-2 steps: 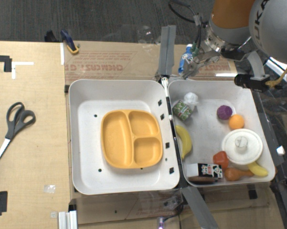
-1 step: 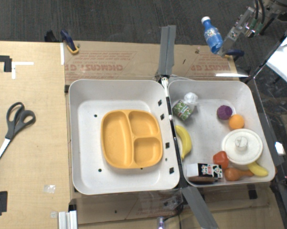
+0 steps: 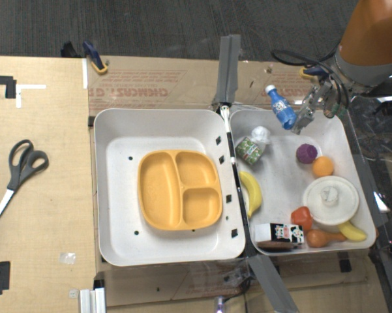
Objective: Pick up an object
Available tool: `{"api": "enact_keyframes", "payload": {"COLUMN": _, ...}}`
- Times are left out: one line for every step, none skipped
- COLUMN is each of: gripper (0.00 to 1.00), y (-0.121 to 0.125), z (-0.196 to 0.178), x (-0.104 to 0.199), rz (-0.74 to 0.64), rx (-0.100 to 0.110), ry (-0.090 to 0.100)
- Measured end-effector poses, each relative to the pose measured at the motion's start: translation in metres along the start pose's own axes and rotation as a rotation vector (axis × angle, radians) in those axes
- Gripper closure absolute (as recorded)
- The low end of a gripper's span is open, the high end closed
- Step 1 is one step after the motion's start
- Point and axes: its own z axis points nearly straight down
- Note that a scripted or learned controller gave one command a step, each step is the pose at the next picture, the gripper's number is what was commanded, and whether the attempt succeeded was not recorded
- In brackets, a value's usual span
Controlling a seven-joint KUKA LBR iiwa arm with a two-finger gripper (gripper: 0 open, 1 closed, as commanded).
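Gripper [image 3: 301,124] sits at upper right of the frame, over the back edge of the right bin [image 3: 352,150], hanging from the grey wrist under the orange band. Blue bottle [image 3: 281,107] lies tilted just to its left, the lower end close against the fingertip region; whether it is touching or merely beside cannot be told at this size. Finger state: cannot tell, the tips blur into one dark shape. No object is seen between them, so no grasp is claimed. Right bin contents, all resting on the floor of the bin: green wrapped item [image 3: 250,149] near the dividing wall, purple ball [image 3: 306,153] and orange ball [image 3: 323,167] mid-bin, white lidded pot [image 3: 331,198] lower right, banana [image 3: 250,192] along the left wall, tomato-red piece [image 3: 301,216], small black-and-white carton [image 3: 280,235] at the front. Left bin [image 3: 111,194] holds a yellow divided tray [image 3: 180,190]. Scissors [image 3: 18,169] lie on the bench at far left. Judgement: task stands at the approach or grasp-attempt stage, bottle the likeliest target; closing, lifting and clearing the bin appear left to do.
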Motion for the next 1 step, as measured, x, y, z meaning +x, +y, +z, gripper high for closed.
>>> {"api": "enact_keyframes", "payload": {"gripper": 1.00, "y": 0.0244, "z": 0.0378, "x": 0.0463, "rz": 0.167, "rx": 0.000, "ry": 0.003}}
